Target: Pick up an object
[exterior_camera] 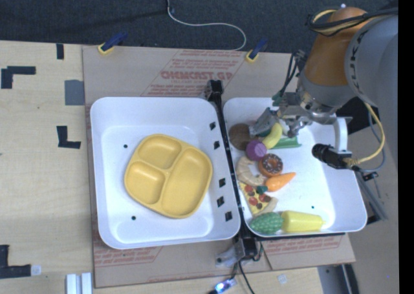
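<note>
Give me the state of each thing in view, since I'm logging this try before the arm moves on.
hand: low in the right bin, over the banana.
banana: lying under the hand, not lifted.
yellow plate: flat in the left bin, right side up.
carrot: lying on its side.
corn: lying along the right bin's near wall.
</note>
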Tool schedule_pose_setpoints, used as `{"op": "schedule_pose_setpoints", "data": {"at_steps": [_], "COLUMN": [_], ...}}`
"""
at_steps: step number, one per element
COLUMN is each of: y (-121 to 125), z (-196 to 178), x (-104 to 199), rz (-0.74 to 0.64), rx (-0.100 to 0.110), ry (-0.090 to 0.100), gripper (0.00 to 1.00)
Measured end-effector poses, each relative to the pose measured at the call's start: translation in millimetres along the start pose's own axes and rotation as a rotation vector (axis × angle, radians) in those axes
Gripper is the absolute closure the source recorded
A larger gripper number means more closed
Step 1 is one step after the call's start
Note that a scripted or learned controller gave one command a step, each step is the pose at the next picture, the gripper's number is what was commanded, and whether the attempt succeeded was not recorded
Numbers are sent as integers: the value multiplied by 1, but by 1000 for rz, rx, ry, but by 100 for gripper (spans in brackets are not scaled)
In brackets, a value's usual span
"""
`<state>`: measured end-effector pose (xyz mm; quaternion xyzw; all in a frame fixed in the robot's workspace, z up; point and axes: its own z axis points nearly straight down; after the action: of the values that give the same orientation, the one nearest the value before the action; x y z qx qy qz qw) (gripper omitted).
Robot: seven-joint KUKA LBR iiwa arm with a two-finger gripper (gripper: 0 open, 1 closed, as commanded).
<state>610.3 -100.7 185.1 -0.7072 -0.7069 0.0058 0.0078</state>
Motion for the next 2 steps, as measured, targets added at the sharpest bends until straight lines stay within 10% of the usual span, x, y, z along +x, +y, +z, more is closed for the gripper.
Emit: {"op": "schedule_pose_setpoints", "data": {"at_steps": [2], "y": [-2], "z": [60], "x": [5], "rz": [-3], "rx": [-5], "ry": [-2], "gripper": [0]}}
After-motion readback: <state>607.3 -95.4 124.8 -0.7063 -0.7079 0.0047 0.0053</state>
